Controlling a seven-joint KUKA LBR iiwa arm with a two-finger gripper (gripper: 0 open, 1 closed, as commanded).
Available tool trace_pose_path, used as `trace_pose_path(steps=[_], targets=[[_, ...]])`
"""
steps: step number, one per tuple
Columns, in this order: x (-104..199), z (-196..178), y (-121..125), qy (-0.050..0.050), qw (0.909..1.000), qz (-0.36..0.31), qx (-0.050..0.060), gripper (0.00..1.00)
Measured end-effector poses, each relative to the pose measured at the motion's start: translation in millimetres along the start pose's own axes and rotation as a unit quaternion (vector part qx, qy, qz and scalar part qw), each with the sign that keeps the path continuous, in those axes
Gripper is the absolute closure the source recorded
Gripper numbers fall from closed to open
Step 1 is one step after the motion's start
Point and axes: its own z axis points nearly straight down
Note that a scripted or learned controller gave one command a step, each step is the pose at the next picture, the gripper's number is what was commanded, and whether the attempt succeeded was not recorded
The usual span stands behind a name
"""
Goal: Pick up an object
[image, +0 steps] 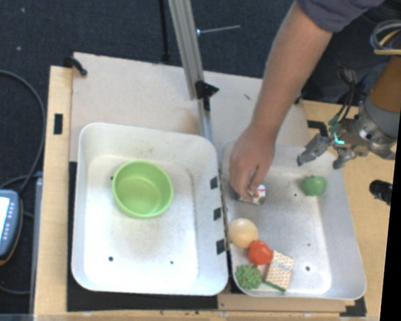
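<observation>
On wooden bench (44, 296), two white bins (195, 277); dark carpet (74, 7) around; gripper (327, 154) spread, grasping nothing.

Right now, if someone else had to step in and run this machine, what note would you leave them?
Claw: open, holding nothing, hovering at the far edge of the right bin.
A person's hand is inside the right bin, on a small white and red object. Keep the arm still until it is out.
Right bin: green apple just below the claw; pale round fruit, red tomato, green leafy toy and patterned packet crowded at the near left corner.
Left bin: green bowl.
Done: nothing picked. Left: grasp one object; the apple looks nearest.
</observation>
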Motion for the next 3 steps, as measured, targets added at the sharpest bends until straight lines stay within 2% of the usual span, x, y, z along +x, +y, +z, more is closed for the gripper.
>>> trace_pose_path(steps=[1, 3], targets=[[-5.5, 41.9, 2.2, 0.000, 1.0000, 0.002, 0.001, 0.00], [-11.1, 142.7, -8.4, 0.000, 1.0000, 0.002, 0.002, 0.00]])
